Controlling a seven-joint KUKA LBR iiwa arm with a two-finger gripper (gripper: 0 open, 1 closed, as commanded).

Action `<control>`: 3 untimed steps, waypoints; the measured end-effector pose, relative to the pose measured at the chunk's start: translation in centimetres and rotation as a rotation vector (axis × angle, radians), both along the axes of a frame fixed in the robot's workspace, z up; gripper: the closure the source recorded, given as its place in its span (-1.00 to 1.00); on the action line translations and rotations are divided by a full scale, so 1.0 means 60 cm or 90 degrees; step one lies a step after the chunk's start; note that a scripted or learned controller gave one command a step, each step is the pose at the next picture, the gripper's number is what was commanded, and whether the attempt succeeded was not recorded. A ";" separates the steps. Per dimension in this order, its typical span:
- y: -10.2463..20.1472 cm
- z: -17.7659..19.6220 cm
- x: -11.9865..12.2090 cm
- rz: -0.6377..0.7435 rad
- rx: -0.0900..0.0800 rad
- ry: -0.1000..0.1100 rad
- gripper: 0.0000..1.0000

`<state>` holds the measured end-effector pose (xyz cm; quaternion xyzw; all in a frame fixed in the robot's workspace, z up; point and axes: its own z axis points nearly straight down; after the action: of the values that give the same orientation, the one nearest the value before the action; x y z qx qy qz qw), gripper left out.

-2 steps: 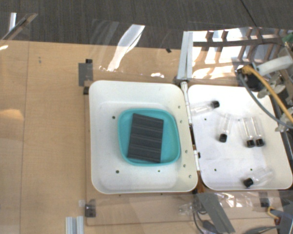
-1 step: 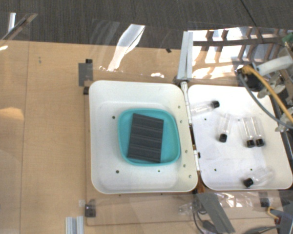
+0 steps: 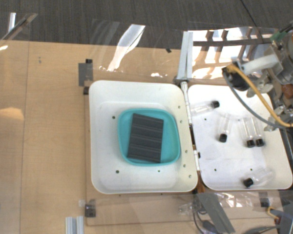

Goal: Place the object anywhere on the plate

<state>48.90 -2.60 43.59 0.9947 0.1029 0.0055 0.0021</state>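
A teal plate [image 3: 172, 152] lies in the middle of the left white bin [image 3: 102, 174]. A dark grey ribbed block [image 3: 146, 138] rests flat on the plate, a little left of its centre. My gripper [image 3: 285, 108] hangs at the right edge of the view, over the far right side of the right bin [image 3: 278, 179], amid yellow and black cables. It is well apart from the block and the plate.
Several clear vials with black caps lie scattered in the right bin, such as one [image 3: 206, 106] near its back left and one [image 3: 254, 179] near its front. A metal frame [image 3: 219, 35] stands behind the right bin.
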 end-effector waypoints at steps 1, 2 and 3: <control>0.062 0.000 0.000 -0.001 0.000 -0.002 -1.00; -0.060 -0.001 -0.001 0.001 -0.001 0.003 -1.00; -0.037 -0.001 -0.001 0.001 0.000 0.003 -1.00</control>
<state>48.84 -4.83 43.54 0.9946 0.1034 0.0033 0.0019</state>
